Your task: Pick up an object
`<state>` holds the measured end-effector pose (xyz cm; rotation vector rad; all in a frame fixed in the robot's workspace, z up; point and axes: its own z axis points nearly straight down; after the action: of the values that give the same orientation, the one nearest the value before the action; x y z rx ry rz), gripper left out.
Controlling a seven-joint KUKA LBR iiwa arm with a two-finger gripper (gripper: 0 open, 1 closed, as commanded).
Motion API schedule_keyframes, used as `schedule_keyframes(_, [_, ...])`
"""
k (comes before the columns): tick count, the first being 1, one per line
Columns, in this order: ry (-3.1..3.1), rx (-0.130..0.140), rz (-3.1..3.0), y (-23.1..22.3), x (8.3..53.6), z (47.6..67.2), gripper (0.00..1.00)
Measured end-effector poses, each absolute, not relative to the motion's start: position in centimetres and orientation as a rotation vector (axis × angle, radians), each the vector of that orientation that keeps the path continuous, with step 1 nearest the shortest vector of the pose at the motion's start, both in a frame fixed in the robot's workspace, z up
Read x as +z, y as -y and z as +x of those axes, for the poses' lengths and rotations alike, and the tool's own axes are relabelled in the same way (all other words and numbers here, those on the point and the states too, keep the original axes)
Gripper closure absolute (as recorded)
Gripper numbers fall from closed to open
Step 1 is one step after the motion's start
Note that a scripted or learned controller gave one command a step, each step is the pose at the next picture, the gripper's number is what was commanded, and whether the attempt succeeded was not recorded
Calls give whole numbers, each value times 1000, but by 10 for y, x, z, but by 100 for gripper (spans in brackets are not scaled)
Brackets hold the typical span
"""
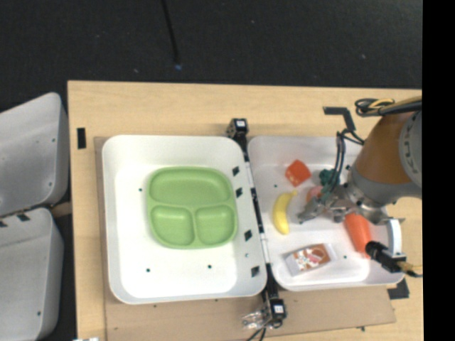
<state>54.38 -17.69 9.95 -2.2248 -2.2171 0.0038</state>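
Camera view: gripper (315, 209) low beside banana (282, 213).

The desk (163, 109) appeared pale matt wood. Both bins (128, 261) were smooth white plastic. The green divided plate (190, 206) looked plastic with a soft sheen.

Even, diffuse overhead lighting; no single source is evident. The two white bins (114, 190) are bright and nearly washed out, with little surface detail, while the floor (213, 27) beyond the bench (178, 105) is almost black. Shadows are soft and short, seen faintly along the rim of the green plate (190, 206). The picture is low in resolution and slightly soft throughout; small items in the right bin blur together. No strong glare.
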Motion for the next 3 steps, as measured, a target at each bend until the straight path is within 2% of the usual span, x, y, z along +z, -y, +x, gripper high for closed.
schedule_keyframes(1, [2215,-1,-2232,178,112,545,100])
schedule_keyframes(2, [2223,-4,-2230,187,173,550,100])
schedule_keyframes(3, [2231,-6,-2224,190,235,545,100])
